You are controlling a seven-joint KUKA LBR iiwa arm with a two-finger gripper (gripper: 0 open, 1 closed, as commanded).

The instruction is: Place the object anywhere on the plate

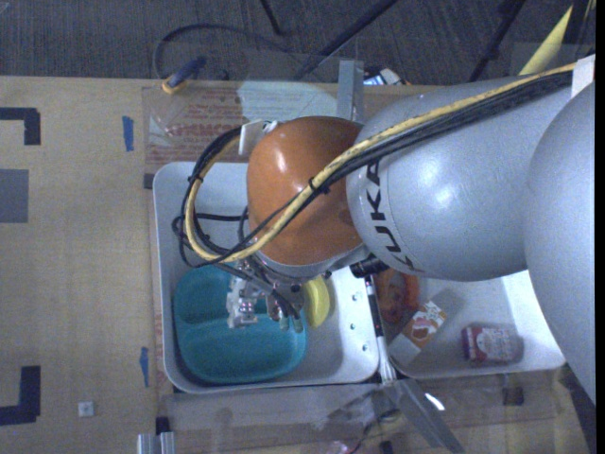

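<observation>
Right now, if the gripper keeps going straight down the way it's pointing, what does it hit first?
Most likely the teal plate: the gripper hangs over its upper middle, though depth is hard to judge.

Two shallow white bins sat side by side on a pale wooden worktop [76, 282]. The right bin [529, 353] held a small red-and-white can [492, 343] lying on its side, and near it a little packet [427, 322] with a red-and-white label — just beside that, a reddish-orange thing [399, 291] too blurred to name. Black corner marks [21, 126] and blue tape strips [128, 132] dotted the wood. Beyond the worktop, dark carpet [123, 8] carried black stand legs [359, 12] and a looped cable [194, 50].
</observation>
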